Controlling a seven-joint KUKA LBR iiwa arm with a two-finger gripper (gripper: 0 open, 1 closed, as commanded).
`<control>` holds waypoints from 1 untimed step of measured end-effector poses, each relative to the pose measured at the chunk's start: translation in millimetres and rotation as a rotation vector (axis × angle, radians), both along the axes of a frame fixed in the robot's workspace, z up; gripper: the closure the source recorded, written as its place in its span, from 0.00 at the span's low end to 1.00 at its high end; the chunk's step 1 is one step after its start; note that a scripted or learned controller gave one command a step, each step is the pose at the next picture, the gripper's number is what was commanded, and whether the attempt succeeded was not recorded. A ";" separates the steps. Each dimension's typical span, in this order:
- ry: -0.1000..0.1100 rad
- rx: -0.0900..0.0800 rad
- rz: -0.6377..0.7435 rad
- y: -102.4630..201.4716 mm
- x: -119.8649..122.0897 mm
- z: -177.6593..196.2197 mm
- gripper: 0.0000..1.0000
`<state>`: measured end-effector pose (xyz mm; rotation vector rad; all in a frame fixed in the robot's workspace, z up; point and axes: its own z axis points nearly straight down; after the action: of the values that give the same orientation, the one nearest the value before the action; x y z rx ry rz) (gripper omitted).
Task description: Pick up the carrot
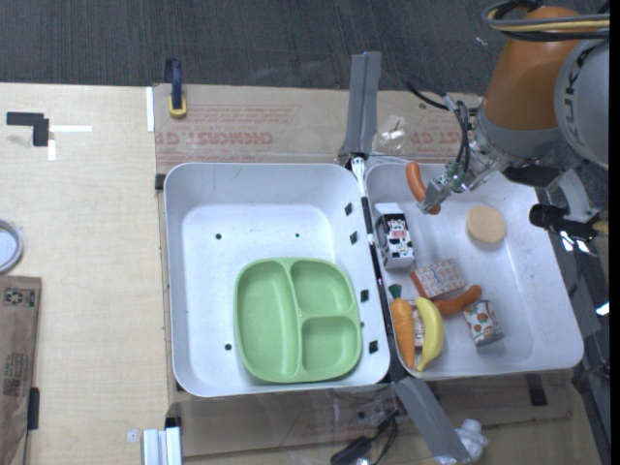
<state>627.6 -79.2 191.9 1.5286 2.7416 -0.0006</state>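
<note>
Your arm reaches in from the right, its gripper (438, 198) low over the far left corner of the right bin (542, 352), just beside a sausage (416, 179); you cannot tell how wide it is parted or whether it has hold of anything. The carrot (402, 329) lies well apart at the bin's near left edge, touching a banana (430, 332). The left bin (194, 260) holds 1 green 3-compartment plate (295, 323).
</note>
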 end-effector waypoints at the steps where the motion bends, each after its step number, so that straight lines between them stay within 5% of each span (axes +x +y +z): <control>1: 0.002 -0.001 -0.333 12.3 -52.0 138.2 1.00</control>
<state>575.6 -67.0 330.1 1.9628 2.4510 -0.0037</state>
